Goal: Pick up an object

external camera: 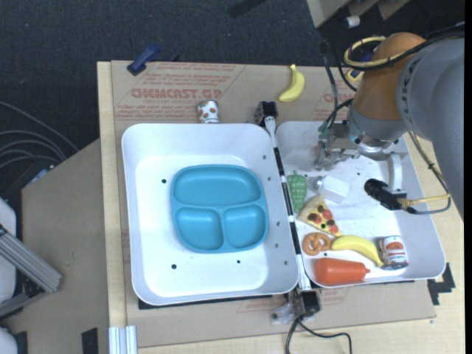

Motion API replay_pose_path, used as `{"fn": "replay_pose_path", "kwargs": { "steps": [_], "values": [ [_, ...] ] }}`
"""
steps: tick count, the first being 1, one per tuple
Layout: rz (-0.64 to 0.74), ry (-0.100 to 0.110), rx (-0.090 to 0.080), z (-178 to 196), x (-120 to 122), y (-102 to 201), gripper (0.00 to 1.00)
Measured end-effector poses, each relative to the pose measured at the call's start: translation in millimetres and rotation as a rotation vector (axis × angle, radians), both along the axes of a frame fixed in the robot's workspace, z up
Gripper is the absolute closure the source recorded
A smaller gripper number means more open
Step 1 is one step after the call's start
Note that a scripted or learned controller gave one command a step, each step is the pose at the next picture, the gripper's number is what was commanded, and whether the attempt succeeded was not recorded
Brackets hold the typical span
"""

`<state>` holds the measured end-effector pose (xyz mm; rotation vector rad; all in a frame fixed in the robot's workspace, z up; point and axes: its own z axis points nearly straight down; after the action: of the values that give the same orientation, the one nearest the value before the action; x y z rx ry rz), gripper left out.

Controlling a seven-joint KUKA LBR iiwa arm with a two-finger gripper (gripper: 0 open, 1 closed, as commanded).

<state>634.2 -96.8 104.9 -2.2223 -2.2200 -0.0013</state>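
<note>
Along the right bin's (424, 231) near edge you have an orange carrot (341, 271), banana (357, 246) and small can (394, 251), untouched. Farther back, the end effector (330, 155) hangs over a white block (335, 189); its spread cannot be told. Judged: approach step, nothing grasped. Next, descend squarely.

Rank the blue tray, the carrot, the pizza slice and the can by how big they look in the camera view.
1. Blue tray, by far the largest.
2. Carrot.
3. Pizza slice.
4. Can, though it looks close to the pizza slice, so those two are unsure.
</note>
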Motion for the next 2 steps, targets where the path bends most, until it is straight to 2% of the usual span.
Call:
{"fn": "replay_pose_path", "kwargs": {
  "steps": [1,2],
  "values": [
    [0.0,0.0,0.0,-0.1,-0.1,0.0,0.0],
    [0.002,0.0,-0.001,-20.2,32.3,-20.8,0.0]
  ]
}}
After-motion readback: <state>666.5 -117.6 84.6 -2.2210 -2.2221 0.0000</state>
